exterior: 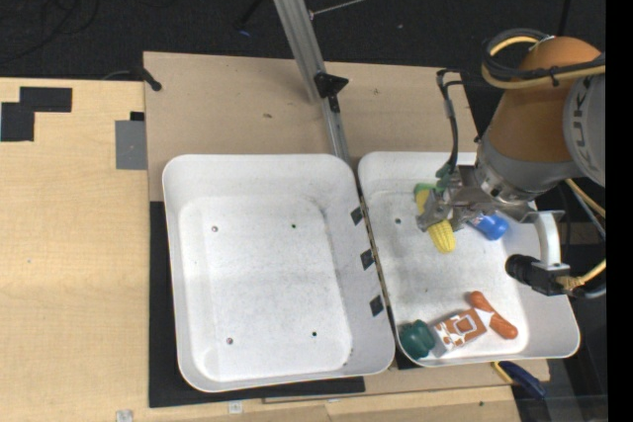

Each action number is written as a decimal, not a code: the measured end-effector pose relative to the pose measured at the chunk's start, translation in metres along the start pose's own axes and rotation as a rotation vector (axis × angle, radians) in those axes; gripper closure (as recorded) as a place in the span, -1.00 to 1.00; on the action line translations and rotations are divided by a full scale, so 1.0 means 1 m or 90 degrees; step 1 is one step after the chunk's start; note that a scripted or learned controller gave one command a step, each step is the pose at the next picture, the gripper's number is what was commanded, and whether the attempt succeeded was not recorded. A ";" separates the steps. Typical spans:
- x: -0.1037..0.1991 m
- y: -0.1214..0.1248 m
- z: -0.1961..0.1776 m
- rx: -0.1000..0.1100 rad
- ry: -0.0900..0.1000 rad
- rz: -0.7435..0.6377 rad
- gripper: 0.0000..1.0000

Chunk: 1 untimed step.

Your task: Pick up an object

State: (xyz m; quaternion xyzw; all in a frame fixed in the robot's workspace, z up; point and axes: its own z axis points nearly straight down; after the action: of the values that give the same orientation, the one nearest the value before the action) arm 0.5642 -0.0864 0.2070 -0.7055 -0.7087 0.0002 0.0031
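Hovered low in the right bin (554, 331), tool (442, 212) directly over the yellow corn toy (442, 235). Corn at six o'clock of the tool, long axis toward five. Finger spread impossible to tell.

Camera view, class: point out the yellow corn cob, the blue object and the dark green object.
yellow corn cob (443, 235), camera view, middle of its body
blue object (492, 228), camera view, its visible top
dark green object (416, 339), camera view, its centre
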 end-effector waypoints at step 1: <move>0.053 -0.002 0.002 0.000 -0.001 0.000 1.00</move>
State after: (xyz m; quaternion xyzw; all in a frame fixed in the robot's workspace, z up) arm 0.5622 -0.0330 0.2055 -0.7055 -0.7087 0.0007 0.0030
